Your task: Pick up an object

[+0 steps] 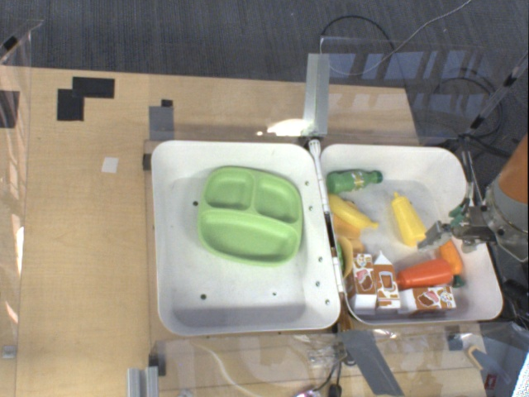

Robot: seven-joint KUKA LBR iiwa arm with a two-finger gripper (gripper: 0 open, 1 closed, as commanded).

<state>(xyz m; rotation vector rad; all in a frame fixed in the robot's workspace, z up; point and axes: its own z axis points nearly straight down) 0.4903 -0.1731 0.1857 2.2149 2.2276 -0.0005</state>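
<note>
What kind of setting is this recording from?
Most likely a robotics lab pick-and-place bench: two white bins fixed to a wooden bench, toy food heaped in the right one, loose cables on grey carpet behind.

We see rt bin (pixel 438 160) objs: green bottle (pixel 354 179) far-left, yellow bottles (pixel 407 219) mid, cartons (pixel 374 281), orange carrot (pixel 426 273) near.

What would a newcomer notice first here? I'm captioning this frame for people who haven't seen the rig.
Probably the green divided tray, lying alone in the left bin. Next, the cluttered right bin: a green bottle at its far edge, yellow bottles mid-bin, and an orange carrot among brown cartons near the front. The gripper hovers by the bin's right side.
</note>
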